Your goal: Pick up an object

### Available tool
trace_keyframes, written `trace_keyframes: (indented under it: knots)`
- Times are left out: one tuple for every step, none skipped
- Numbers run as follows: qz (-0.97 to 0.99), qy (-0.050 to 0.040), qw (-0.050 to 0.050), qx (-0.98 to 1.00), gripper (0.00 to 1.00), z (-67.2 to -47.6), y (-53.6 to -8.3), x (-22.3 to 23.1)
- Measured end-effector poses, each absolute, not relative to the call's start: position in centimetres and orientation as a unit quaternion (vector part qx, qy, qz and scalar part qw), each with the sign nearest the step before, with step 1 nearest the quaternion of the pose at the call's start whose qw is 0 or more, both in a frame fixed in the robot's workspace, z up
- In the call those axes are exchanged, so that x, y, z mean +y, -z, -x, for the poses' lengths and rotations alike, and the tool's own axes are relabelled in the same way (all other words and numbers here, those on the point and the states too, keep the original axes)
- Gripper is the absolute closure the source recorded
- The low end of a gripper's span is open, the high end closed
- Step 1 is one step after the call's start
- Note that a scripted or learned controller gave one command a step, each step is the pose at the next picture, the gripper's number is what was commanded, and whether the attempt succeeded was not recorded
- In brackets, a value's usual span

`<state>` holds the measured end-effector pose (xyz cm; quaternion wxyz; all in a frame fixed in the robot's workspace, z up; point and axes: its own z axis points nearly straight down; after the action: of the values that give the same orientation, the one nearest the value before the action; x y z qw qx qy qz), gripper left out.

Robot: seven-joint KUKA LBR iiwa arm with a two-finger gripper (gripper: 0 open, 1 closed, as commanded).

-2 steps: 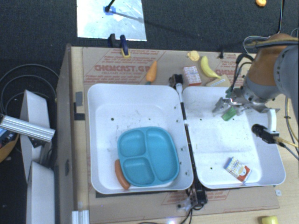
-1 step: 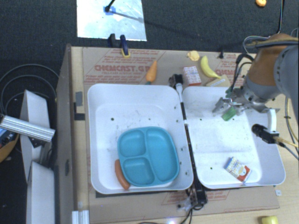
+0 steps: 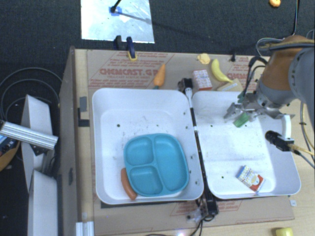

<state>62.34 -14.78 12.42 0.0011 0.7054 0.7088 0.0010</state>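
Nearest the camera, in the right bin (image 3: pixel 283 183), a small carton (image 3: pixel 250 178) lies flat near the front wall, its long axis running slantwise from back-left to front-right, with the blue divided plate (image 3: pixel 155 164) and a sausage (image 3: pixel 128 183) over in the left bin (image 3: pixel 106 132). Farther back in the right bin, the gripper (image 3: pixel 239 113) hangs low with a small green object (image 3: pixel 240 120) at its tips; whether that object is truly gripped cannot be told. The carton lies well apart from the gripper, toward the front, while a banana (image 3: pixel 218 72) sits beyond the bins.
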Motion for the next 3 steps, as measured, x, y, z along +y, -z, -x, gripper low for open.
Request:
trace_keyframes:
  knots:
    - [-0.705,-0.001,0.001,0.709,0.0,-62.34,-12.42,-14.78]
    - [-0.705,-0.001,0.001,0.709,0.0,-62.34,-12.42,-14.78]
    - [-0.705,-0.001,0.001,0.709,0.0,-62.34,-12.42,-14.78]
